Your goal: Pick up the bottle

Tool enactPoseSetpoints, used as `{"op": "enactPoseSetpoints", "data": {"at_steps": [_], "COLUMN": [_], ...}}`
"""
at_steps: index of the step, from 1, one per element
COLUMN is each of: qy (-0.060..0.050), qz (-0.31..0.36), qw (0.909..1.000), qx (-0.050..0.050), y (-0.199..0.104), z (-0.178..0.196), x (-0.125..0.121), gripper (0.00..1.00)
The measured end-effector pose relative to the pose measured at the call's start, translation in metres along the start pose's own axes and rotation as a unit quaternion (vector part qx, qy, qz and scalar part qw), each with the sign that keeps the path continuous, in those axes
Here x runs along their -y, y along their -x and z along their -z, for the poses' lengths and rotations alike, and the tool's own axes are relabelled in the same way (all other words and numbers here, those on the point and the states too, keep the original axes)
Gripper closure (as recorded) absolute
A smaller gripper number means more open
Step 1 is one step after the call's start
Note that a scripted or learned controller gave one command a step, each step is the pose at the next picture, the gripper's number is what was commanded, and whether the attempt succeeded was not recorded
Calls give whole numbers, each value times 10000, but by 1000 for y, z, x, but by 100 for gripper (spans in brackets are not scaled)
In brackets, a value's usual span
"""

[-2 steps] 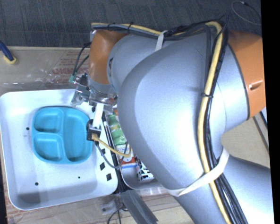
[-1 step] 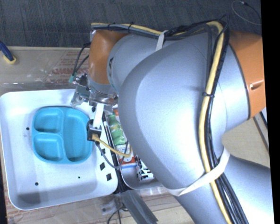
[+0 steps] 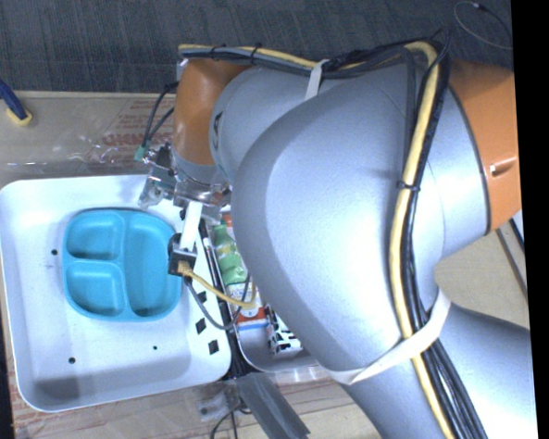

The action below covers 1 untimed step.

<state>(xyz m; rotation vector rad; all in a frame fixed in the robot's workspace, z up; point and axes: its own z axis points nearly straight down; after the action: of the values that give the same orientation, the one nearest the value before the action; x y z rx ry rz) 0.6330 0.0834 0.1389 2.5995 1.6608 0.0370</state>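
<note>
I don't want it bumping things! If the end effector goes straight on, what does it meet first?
Probably the left bin's corner under the end effector, beside the blue plate; depth is unclear.

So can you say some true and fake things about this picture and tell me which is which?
1. The blue plate sits in the white bin on the picture's left side. True.
2. The bottle stands on the blue plate. False: it is off the plate, beside it, under the big grey arm.
3. The bottle has a green label. True.
4. The plate is one flat dish with no sections. False: raised ridges split it into sections.
</note>
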Motion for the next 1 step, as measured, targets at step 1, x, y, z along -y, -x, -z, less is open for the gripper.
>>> {"op": "enactPoseSetpoints", "data": {"at_steps": [1], "qy": [2], "qz": [-28], "qw": [10000], "qx": [-2], "y": [0], "z": [0], "x": [0], "gripper": [0]}}
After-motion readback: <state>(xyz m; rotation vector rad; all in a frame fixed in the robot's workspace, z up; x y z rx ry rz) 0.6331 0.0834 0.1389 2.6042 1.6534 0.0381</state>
